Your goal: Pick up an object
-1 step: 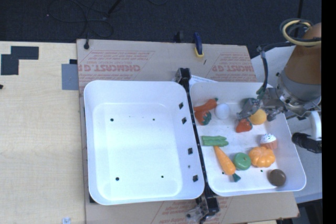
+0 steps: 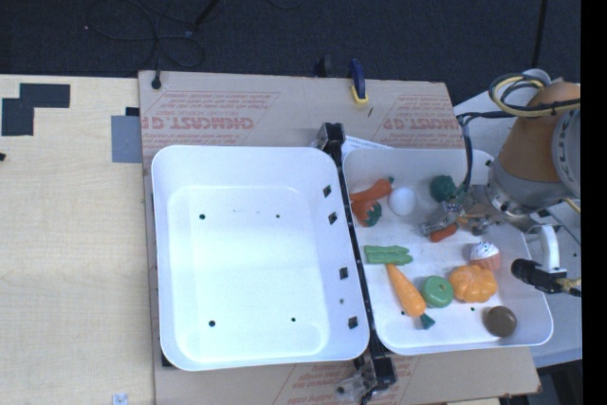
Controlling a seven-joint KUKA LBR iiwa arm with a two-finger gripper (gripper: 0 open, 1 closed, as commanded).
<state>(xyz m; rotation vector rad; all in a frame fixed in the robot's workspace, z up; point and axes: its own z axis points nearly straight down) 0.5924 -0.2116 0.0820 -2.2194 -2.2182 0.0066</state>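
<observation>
Pale wood bench (image 2: 66, 280) w/ a sheet of printed brown cardboard (image 2: 285, 114) under two shallow white plastic bins; dark carpet and loose cables fill the top of the frame.

Nearest the camera, lower right of the frame, the right-hand bin (image 2: 531, 332) holds the toys. Along its bottom edge: a small brown round lump (image 2: 500, 322), an orange pumpkin-like piece (image 2: 473, 284), a flat green disc (image 2: 437, 290) just beside it, and an orange plastic carrot (image 2: 406, 290) lying slantwise. Above the carrot, a green pod-shaped piece (image 2: 388, 254). A small white-and-red piece (image 2: 485, 252) sits just above the pumpkin. Further up: a white ball (image 2: 403, 200), an orange-red piece w/ green end (image 2: 370, 200), a dark green lump (image 2: 442, 188).

The left-hand bin (image 2: 175, 204), mid-frame, has only bare white floor and a few dark dots.

The gripper (image 2: 453, 221) sits low in the right bin's upper middle, arm coming in from the right edge. Jaw state: can't tell, too small and cluttered; something reddish lies at the tips, prob. a toy, but whether it's between them isn't clear.

Risks, as I judge them: the toys are packed close, so closing could nudge the dark green lump or white ball aside and catch nothing; round pieces may roll off; a partial pinch could drop on the lift.
</observation>
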